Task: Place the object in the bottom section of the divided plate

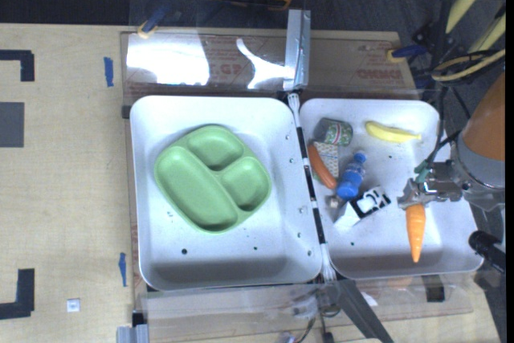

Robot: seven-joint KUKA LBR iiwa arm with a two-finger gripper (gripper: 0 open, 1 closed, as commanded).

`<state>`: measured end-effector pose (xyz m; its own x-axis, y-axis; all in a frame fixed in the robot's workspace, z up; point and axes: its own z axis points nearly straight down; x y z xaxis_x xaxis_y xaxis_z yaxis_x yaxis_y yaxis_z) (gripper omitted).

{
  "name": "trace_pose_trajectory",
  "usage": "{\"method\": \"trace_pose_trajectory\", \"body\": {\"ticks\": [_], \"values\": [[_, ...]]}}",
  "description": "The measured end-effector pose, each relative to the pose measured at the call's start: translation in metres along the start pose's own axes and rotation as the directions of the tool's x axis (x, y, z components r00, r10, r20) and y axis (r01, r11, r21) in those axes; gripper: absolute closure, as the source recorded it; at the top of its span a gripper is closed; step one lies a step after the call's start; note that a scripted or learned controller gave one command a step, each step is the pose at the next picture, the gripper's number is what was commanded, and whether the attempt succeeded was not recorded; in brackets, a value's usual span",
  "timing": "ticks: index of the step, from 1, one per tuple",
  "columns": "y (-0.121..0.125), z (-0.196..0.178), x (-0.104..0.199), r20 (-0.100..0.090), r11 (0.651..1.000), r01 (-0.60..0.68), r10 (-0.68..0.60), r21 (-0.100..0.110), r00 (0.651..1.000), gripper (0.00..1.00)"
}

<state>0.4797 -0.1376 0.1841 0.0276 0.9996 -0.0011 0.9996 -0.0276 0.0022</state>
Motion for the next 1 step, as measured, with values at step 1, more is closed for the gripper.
{"method": "trace_pose_trajectory", "body": {"ticks": [1], "values": [[0.046, 0.0, 0.0621, 0.0, 0.977, 0.213, -0.213, 0.0, 0.977, 1.0]]}}
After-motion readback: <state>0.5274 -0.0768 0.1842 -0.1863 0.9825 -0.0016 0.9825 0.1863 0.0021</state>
